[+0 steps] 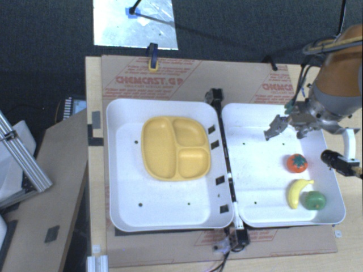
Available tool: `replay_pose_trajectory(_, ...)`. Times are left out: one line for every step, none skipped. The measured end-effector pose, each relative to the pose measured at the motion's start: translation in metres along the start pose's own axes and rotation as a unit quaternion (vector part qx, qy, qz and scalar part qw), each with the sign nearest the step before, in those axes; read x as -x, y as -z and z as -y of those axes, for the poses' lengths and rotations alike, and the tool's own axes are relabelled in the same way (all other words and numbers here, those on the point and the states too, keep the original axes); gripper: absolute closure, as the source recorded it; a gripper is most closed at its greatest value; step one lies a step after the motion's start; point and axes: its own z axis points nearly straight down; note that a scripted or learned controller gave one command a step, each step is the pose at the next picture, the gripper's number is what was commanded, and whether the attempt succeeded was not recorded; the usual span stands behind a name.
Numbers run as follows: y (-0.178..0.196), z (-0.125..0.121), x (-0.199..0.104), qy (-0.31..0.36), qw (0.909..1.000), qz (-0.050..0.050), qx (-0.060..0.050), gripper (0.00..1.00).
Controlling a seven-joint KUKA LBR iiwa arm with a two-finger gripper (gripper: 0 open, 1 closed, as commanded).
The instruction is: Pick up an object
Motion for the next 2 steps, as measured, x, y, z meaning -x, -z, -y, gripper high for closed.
replay_pose_trajectory(0.007,-0.002,0.0,0.001,1.0,0.001,0.006,0.0)
replay_pose_trajectory(-0.036,-0.005,-0.006,0.001,1.0,0.001,0.005,0.0)
